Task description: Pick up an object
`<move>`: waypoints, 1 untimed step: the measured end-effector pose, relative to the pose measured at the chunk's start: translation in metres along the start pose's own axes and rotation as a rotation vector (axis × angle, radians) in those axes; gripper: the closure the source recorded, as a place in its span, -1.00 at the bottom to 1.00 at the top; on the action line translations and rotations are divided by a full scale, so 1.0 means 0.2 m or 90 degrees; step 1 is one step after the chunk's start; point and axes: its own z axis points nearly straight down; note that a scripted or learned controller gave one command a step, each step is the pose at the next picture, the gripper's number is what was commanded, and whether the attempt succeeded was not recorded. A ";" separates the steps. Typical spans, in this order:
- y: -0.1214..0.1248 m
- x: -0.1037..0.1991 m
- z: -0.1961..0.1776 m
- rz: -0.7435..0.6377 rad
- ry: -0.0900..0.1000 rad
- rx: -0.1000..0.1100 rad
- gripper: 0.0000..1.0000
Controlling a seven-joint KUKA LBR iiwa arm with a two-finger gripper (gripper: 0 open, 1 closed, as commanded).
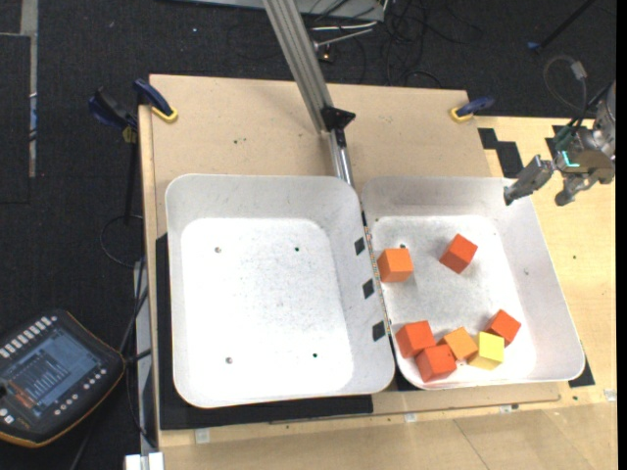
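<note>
**Robot arm poised at bin's edge, blocks untouched**

While its two dark fingers stand spread apart with nothing between them, the end effector (547, 184) hangs at the far right of the frame, just above and outside the upper right corner of the right bin (541, 262). Nearest to it, in the bin's upper middle, a red-orange block (458, 253) sits tilted on the white floor, with an orange block (395, 264) to its left, close to the wall shared with the left bin (186, 292). Along the lower edge of the right bin a cluster lies tight together: two red blocks (424, 349), a light orange block (460, 342), a yellow block (490, 350) and another red-orange block (504, 325). Both bins rest on the tan table (255, 125), and a teach pendant (49, 375) lies at lower left. Judging by their look, the blocks are small, light, rigid cubes; the two lone ones should be easiest, gripped across opposite flat faces, whereas the crowded cluster leaves little finger room.
</note>
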 end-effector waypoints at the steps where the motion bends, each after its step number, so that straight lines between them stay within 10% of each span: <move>1: -0.03 0.05 0.27 0.002 0.001 0.003 -1.00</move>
